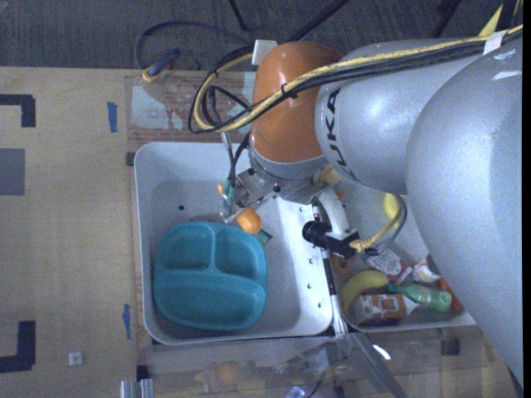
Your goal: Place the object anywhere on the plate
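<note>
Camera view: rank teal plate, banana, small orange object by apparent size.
1. Teal plate, clearly largest.
2. Banana, partly hidden by other items in the right bin.
3. Small orange object under the hand, smallest; it may sit nearer the camera, yet looks smallest.

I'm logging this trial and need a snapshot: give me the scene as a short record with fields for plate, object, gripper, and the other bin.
plate: teal divided plate, lying in the left bin
object: small orange item just past the plate's upper right rim, at the gripper
gripper: gripper low over the left bin, above the plate's far edge; grasp unclear
other bin: right bin with a banana, a green bottle and a carton
</note>
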